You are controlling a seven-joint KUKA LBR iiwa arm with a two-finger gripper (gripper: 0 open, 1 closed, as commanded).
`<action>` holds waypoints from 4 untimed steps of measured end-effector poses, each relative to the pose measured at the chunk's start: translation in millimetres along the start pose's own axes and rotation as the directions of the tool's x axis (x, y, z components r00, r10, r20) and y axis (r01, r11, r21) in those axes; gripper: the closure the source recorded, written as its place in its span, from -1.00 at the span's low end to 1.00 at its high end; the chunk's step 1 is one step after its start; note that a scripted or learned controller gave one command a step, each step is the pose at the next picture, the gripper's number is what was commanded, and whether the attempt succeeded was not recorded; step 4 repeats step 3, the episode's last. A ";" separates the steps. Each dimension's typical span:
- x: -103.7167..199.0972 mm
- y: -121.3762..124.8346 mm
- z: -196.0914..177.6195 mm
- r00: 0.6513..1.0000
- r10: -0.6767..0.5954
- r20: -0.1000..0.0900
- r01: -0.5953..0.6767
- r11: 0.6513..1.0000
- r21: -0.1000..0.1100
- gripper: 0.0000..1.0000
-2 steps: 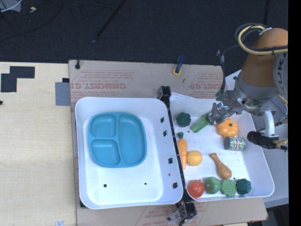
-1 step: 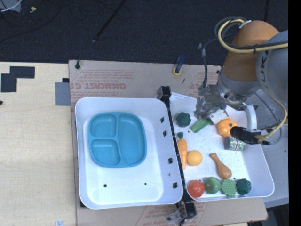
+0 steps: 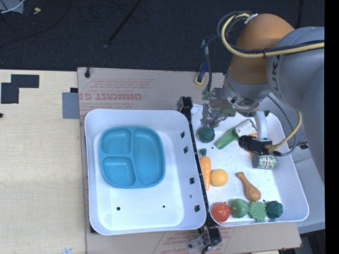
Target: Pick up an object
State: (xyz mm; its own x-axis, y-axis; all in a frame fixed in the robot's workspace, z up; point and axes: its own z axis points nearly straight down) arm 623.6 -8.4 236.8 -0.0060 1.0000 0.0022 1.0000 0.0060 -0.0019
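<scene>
The left bin [image 3: 100, 205] carries a blue divided plate [image 3: 132, 156], lying toward the bin's 10 o'clock side. The right bin [image 3: 296, 194] is crowded. Near its 11 o'clock corner sits a dark green ball [image 3: 206, 135], and the gripper [image 3: 207, 124] hangs directly over it, so close that contact cannot be judged. How far the gripper is open, and whether it has hold of anything, cannot be told from this angle.

At 6 o'clock from the ball an orange carrot [image 3: 205, 168] lies along the bin's 9 o'clock wall, with an orange ball [image 3: 219, 178] touching it. At 3 o'clock from the dark green ball lies a tilted green cylinder [image 3: 226, 138]. A brown drumstick shape [image 3: 248, 186] rests near the middle. Along the 6 o'clock wall stand a red tomato [image 3: 220, 211], a green fruit [image 3: 239, 208], a pale knobbly piece [image 3: 257, 210] and a dark green piece [image 3: 274, 209].
</scene>
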 end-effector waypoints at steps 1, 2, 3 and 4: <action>48.3 9.2 -2.8 1.000 0.001 0.000 -0.001 1.000 0.001 1.00; 94.8 16.1 1.8 1.000 0.001 0.001 -0.001 1.000 0.002 1.00; 92.4 20.3 21.6 1.000 0.003 0.004 -0.003 1.000 0.005 1.00; 92.4 20.3 21.6 1.000 0.003 0.004 -0.003 1.000 0.005 1.00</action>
